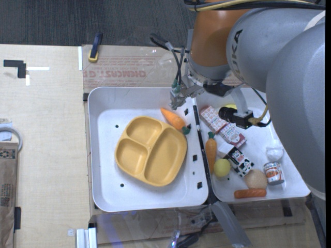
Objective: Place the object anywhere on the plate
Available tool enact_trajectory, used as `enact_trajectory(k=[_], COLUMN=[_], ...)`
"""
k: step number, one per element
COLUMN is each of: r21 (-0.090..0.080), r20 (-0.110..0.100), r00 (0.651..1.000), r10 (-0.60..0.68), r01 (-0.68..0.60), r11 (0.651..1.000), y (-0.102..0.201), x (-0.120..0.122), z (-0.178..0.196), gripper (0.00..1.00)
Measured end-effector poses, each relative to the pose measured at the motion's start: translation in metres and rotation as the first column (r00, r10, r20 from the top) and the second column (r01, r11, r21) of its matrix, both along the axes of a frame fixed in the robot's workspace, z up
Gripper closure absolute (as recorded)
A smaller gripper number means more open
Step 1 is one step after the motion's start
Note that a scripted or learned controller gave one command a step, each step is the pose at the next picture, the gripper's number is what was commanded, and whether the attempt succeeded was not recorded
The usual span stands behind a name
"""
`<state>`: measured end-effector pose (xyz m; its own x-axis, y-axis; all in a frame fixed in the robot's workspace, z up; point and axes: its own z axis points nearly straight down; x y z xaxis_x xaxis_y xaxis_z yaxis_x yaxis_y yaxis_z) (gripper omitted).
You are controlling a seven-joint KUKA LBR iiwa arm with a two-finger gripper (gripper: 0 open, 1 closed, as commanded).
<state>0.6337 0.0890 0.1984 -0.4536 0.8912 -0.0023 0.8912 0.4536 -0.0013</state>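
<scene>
Half done at best: carrot (174, 119) lying just below jaws (176, 98), touching plate (150, 150) rim, not on it. Cannot tell jaw state; lift and placement remaining.

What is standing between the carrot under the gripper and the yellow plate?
Nothing visible. The carrot lies in the left bin just below the gripper, against the yellow plate at its upper right rim, with no object between them.

Robotics lab setting. Large grey industrial arm with orange band (248, 35) reaches over two shallow white plastic bins (95, 154) on pale wooden tabletop (41, 118). Black tape markers (15, 66) on tabletop, blue-yellow clamp (95, 46), toy plastic food (235, 159) as test props.
</scene>
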Motion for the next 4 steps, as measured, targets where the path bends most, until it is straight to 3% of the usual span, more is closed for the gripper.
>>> enact_trajectory(k=[1,2,3,4], r21=[0.000,0.001,0.001,0.001], r20=[-0.003,0.001,-0.003,0.001], r00=[0.964,0.998,0.934,0.980], r10=[-0.267,-0.066,-0.356,-0.198], r01=[0.267,0.066,0.356,0.198], r11=[0.964,0.998,0.934,0.980], y=[-0.054,-0.091,-0.180,-0.189], x=[-0.080,-0.078,-0.092,-0.086], z=[-0.008,0.018,0.004,0.052], gripper=[1.00,1.00,1.00,1.00])
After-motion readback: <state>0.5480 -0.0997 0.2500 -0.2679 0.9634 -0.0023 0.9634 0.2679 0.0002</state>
